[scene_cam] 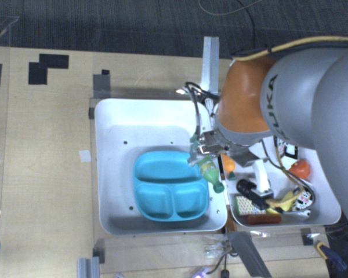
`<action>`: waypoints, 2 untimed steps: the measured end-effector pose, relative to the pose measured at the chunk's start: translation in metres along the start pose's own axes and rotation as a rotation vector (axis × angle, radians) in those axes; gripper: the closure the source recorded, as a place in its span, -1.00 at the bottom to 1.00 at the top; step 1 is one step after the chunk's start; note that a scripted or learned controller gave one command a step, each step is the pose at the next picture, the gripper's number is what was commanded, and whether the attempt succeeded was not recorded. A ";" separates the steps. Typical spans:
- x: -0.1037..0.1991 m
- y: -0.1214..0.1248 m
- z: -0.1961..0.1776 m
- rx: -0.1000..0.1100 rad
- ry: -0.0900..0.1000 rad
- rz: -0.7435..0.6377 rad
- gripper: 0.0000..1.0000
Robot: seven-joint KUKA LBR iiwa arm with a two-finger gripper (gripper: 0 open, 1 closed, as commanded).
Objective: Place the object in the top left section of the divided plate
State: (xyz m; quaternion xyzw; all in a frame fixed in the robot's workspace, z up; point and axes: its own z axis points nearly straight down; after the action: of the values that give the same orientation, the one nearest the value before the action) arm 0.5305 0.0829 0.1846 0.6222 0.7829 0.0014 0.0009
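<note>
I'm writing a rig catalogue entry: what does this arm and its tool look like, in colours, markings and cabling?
The arm is bulky, rounded and grey, with a glossy orange band above the wrist and dark KUKA lettering beside it. Thin dark cables loop along the wrist. The tool is a small metallic assembly; its details are too small to tell.

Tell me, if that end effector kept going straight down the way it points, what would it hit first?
Probably the right rim of the blue divided plastic plate, or the white bin wall beside it. The end effector hangs there with a green bottle-shaped object below it; depth is hard to judge.
</note>
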 end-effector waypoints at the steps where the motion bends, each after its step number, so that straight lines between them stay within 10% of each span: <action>1: -0.014 -0.046 -0.140 -0.004 -0.001 0.168 1.00; 2: 0.037 0.025 -0.161 -0.002 -0.001 0.137 1.00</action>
State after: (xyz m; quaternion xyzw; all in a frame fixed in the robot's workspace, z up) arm 0.5462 0.1243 0.3452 0.6742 0.7386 0.0020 0.0018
